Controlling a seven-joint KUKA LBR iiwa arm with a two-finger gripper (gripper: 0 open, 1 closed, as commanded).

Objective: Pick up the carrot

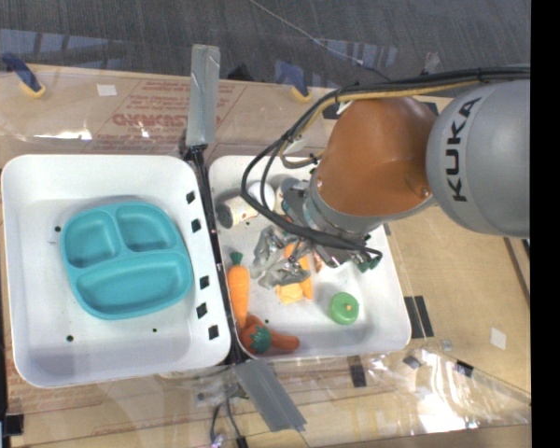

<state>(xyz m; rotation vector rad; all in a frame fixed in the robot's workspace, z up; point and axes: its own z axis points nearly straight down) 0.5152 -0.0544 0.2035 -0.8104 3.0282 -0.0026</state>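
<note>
gripper (282,261) low in right bin (392,320), over yellow-orange pieces (295,290) — finger spread hard to read under wrist, cannot tell. carrot (238,288) lies lengthwise against bin's left wall, just beside gripper, untouched; likely approach not yet on target. count: one carrot, one green round item (343,308), one reddish vegetable (266,341); one teal divided plate (126,258) in left bin (28,213).

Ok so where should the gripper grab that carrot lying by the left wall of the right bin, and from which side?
Best guess: take the carrot across its thick upper half, coming straight down from above. It lies flat and lengthwise along the right bin's left wall, so the fingers should close across its width, with one slipped into the narrow gap by the wall. Its lower tip meets another carrot-like piece, so stay higher.
</note>
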